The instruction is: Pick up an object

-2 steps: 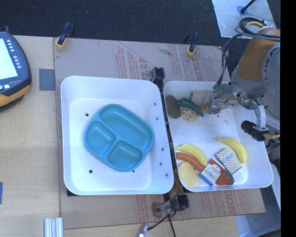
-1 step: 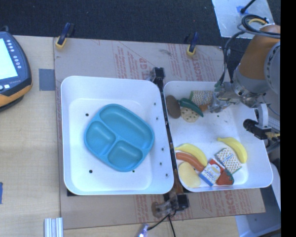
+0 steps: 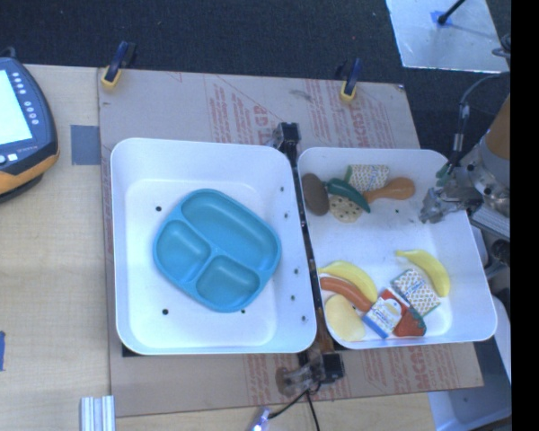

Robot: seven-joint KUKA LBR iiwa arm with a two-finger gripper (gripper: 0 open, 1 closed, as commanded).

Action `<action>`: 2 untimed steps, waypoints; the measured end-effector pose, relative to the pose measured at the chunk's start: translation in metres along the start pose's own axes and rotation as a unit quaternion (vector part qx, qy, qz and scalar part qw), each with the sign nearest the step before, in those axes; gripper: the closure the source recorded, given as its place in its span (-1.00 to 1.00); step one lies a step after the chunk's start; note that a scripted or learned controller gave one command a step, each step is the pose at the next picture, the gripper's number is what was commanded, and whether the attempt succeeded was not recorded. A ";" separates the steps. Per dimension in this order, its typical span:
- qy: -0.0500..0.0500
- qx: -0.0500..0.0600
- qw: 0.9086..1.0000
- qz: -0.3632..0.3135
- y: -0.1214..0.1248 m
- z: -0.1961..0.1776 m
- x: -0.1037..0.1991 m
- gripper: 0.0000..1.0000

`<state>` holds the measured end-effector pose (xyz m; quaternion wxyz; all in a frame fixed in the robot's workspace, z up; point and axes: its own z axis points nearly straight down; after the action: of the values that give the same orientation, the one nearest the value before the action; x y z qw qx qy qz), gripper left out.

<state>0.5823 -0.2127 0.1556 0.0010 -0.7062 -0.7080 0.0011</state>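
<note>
On the table, the right bin (image 3: 481,277) serves as the landmark; every graspable toy lies inside it. The blue divided plate (image 3: 217,250) sits in the left bin (image 3: 126,241), beside that landmark: wide, stiff and shallow, probably awkward for a narrow pincer except at its rim.

Inside the right bin, the yellow banana (image 3: 426,268) lies near its right wall, alone and well apart from the clutter. It looks like light, hard, smooth plastic, likely slippery, so a hold across its thick middle seems best.

The small cartons (image 3: 386,313) at the bin's near edge are boxy and light but crowded against other toys.

The pincer (image 3: 434,206) hangs low at the bin's far right side; whether it is released or clenched I cannot tell.
</note>
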 end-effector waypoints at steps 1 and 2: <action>0.000 0.001 1.000 0.000 0.000 0.001 0.000 -1.00; 0.001 0.002 1.000 -0.001 -0.067 0.065 0.001 -1.00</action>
<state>0.5151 -0.2118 0.0908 0.0026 -0.7053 -0.7089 0.0018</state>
